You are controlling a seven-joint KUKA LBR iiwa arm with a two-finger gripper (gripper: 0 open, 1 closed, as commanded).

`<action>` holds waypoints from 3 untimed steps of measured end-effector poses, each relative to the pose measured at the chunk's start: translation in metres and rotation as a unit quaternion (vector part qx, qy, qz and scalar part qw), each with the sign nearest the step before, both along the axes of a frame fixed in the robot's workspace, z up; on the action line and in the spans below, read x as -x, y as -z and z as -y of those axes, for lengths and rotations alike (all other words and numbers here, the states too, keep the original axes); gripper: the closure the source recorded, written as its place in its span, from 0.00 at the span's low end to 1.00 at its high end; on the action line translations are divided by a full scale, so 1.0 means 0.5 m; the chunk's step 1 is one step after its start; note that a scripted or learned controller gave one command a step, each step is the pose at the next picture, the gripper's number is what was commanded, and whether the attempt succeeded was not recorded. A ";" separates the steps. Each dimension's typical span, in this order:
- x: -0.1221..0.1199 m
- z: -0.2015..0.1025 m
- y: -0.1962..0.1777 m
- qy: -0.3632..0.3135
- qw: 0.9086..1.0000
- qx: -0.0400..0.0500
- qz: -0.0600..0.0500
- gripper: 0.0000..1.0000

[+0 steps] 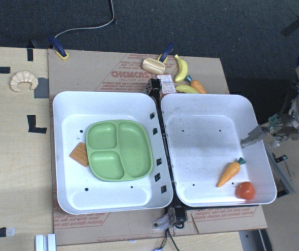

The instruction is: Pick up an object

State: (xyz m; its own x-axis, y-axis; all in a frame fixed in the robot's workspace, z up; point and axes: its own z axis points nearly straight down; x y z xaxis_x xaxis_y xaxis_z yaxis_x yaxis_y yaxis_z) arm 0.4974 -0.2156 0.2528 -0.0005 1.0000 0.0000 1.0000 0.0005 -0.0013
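In the right bin [207,114], an orange toy carrot [228,173] with a green top lies near the right wall. Just below it, in the bin's front right corner, sits a red tomato [245,190]. The gripper [254,136] hangs over the right rim of this bin, above and to the right of the carrot and apart from it. Nothing shows in its grasp. The left bin [70,109] holds a green divided plate [120,150]. A tan cracker [79,154] is tucked against the plate's left edge.
Behind the bins on the cardboard lie a bread roll [153,65], a yellow banana [181,69], a small box [166,83] and an orange piece [198,87]. A croissant [24,80] rests on the bench at far left. A cable [102,20] crosses the dark floor.
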 end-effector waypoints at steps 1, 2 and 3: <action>0.025 -0.004 0.333 0.000 1.000 0.000 0.001 0.00; 0.024 -0.001 0.313 0.000 1.000 0.002 0.003 1.00; -0.012 -0.242 0.333 -0.001 1.000 -0.001 0.003 1.00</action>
